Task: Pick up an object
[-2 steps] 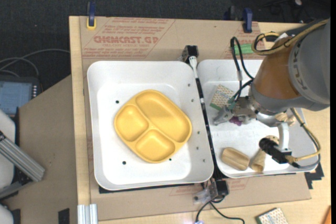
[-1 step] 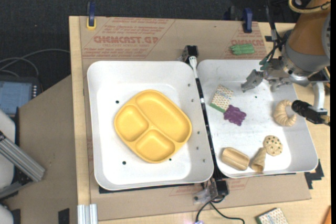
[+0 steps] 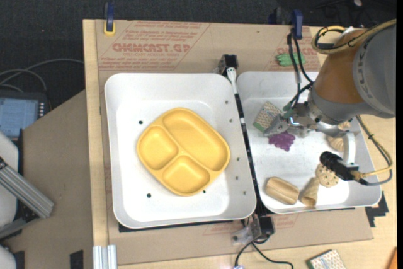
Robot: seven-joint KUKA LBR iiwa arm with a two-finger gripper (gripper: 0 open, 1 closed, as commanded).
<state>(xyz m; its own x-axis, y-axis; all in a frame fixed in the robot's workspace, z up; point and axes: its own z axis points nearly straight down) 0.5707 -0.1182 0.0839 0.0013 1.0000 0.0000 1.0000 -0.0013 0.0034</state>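
Camera view: my arm reaches in from the right over the right bin, orange band above the wrist. My gripper sits low over the far-left part of that bin. Whether it is spread or pressed together I cannot tell; the wrist hides the tip. Nothing visibly pinched.

Closest things to the gripper:
- purple lump, just beside and nearer the camera, lying on the bin floor.
- speckled grey-green piece, just to its left, near the wall shared by the bins.

Elsewhere in the right bin:
- tan cylinder on its side by the near rim.
- tan wedge just right of it, close but whether touching is unclear.
- round biscuit-like piece next to the wedge.
- pale lump toward the right wall, partly hidden.

Left bin: one yellow divided plate, three compartments, set roughly mid-floor. Both bins rest on a brown bench.
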